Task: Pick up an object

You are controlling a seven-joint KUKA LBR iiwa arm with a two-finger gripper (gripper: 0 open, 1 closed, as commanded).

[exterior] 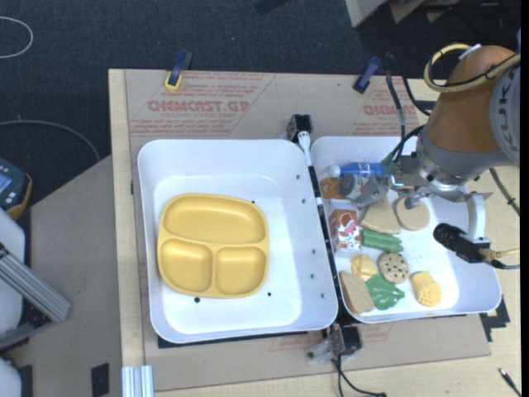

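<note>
The gripper [395, 190] hangs low over the back part of the right bin [483, 292], reaching in from the right under the grey and orange arm [467, 114]; its state cannot be told from this view, and nothing can be made out in its grasp. Just below it lie a tan slice [382, 220] and a pale round biscuit [412, 215], close enough that touching cannot be ruled out; to its left lies a blue bottle [361, 170] beside a brown packet [331, 188]. Further toward the front of the bin, below the gripper, sit a red and white packet [345, 229], a green pod [382, 241], a chocolate-chip cookie [394, 266], a green leaf [386, 292], a bread slice [356, 293] and a yellow corn cob [426, 288]. Well off to the gripper's left, the left bin [157, 168] bears a yellow divided plate [214, 244].
</note>
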